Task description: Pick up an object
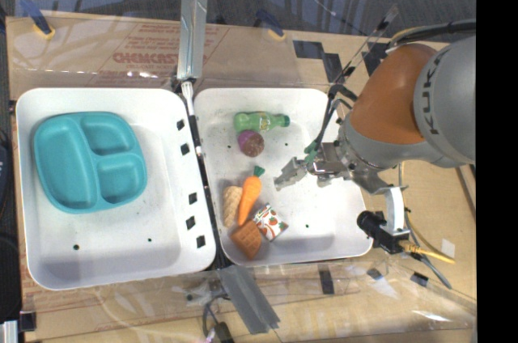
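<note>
Camera view, two bins (48,252), one teal tray (89,159), one carrot (250,196), one bottle (261,121)

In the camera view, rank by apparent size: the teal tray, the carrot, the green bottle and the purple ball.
1. teal tray
2. carrot and green bottle, too alike to separate
3. purple ball

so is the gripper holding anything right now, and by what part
Nothing is held. The gripper hangs over bare floor of the right bin, apart from the carrot, with nothing between its fingers.
</note>
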Robot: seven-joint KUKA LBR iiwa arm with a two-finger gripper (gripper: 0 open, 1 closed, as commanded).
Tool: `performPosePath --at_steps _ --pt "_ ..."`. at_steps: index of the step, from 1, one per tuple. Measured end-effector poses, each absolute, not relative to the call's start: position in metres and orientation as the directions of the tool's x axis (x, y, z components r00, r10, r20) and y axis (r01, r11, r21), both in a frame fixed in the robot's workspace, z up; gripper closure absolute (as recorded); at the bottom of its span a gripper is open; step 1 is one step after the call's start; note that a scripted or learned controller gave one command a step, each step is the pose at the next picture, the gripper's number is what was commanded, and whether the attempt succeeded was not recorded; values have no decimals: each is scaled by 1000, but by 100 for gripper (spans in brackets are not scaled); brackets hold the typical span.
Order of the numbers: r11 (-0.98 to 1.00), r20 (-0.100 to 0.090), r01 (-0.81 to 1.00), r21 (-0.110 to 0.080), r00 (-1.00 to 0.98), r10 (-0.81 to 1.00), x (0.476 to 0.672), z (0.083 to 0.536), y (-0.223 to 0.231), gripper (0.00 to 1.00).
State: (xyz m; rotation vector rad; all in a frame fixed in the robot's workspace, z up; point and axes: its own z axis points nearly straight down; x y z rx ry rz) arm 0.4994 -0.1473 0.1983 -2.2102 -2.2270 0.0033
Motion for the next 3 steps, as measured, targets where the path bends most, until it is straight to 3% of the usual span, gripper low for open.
performPosePath --at_steps 1,2,3 --pt "3 -8 1000 7 -3 1000 529 95 -104 0" --pt "9 -4 1000 0 -9 1000 528 102 -102 100" --pt "13 3 1000 8 -13 1000 550 223 -33 100"
